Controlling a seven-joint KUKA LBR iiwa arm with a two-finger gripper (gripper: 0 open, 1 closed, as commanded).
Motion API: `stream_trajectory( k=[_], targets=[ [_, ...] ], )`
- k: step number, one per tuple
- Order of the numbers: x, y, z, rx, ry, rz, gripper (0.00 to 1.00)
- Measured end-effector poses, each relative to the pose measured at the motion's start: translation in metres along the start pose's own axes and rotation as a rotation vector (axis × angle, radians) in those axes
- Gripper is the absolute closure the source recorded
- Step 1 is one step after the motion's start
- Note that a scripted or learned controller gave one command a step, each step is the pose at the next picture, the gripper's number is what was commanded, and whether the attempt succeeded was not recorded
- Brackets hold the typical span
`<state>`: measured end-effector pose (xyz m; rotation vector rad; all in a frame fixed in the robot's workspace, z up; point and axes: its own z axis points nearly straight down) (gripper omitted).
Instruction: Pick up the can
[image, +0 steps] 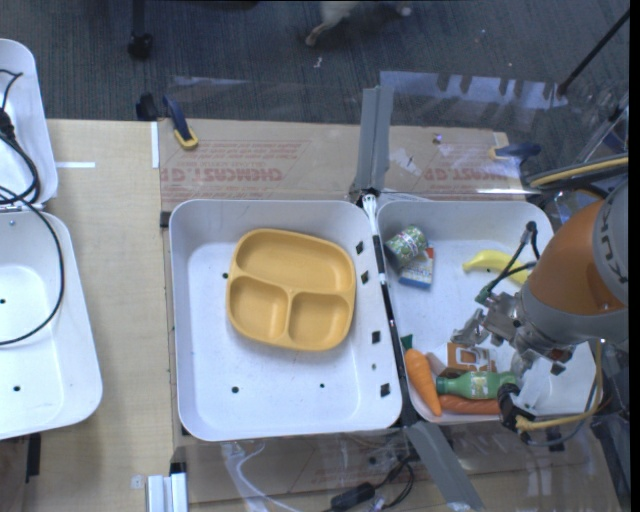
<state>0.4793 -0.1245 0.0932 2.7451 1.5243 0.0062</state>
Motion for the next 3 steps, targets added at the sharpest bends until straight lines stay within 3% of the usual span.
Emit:
stream_trajectory(
  k=[1, 2, 3],
  targets=[
    [0.027, 0.089, 0.003, 0.006, -0.006, -0.022, 0.00],
    [0.004, 0.124, -0.019, 0.004, -0.004, -0.042, 0.00],
    [-0.013, 0.121, -0.032, 0.005, -0.005, -0.108, 0.00]
  ],
)
